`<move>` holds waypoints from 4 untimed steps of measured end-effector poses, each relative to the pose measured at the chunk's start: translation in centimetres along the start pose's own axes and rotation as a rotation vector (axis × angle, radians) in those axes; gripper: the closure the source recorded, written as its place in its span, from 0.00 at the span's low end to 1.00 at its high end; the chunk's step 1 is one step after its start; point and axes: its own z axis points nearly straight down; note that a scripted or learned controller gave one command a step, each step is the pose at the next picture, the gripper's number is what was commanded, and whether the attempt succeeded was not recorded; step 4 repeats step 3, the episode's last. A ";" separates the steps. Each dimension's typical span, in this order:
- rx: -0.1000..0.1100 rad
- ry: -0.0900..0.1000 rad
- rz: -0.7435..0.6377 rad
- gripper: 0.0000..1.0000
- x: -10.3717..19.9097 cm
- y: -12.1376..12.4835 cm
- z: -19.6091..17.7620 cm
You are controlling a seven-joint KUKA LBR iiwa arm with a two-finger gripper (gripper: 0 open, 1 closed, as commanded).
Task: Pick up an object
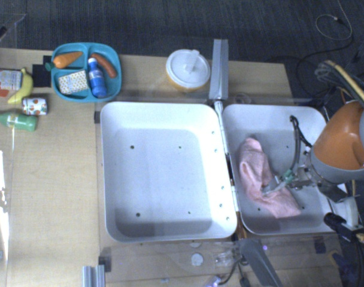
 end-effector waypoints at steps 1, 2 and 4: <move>0.003 -0.001 -0.161 0.00 2.1 5.6 0.1; -0.002 0.000 -0.164 1.00 2.2 5.9 -1.0; 0.018 0.002 0.078 1.00 5.8 11.1 -9.1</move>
